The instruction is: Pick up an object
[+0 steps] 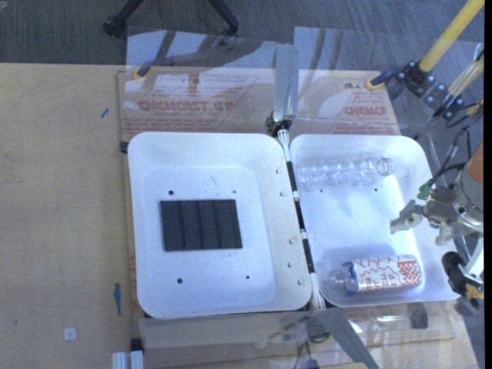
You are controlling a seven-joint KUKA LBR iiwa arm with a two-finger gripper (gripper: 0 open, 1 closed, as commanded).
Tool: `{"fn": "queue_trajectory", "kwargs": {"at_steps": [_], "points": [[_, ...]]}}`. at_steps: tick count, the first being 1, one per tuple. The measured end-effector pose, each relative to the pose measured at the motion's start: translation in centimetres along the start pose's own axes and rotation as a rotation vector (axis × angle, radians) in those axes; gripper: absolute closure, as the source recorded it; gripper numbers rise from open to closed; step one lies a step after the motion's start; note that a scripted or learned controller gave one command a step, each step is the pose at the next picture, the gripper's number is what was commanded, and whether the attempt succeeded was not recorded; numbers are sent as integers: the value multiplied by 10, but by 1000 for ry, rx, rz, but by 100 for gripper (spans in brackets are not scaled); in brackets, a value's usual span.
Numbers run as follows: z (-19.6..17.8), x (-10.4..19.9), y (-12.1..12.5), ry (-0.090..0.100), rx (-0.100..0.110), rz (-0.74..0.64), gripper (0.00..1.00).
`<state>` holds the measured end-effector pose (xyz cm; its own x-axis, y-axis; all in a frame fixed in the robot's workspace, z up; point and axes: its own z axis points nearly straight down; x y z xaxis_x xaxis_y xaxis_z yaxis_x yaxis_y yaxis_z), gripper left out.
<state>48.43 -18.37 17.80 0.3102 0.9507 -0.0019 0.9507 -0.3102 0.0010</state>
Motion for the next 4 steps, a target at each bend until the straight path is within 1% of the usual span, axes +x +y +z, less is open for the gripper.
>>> {"fn": "queue_trajectory", "kwargs": {"at_steps": [1,2,3,4], "points": [[83,-19,5,11,2,-1,0],[90,-18,3,10,3,-140,0],[80,-20,5,6,-4,-138,100],[80,-19,4,7,-3,-138,0]]}}
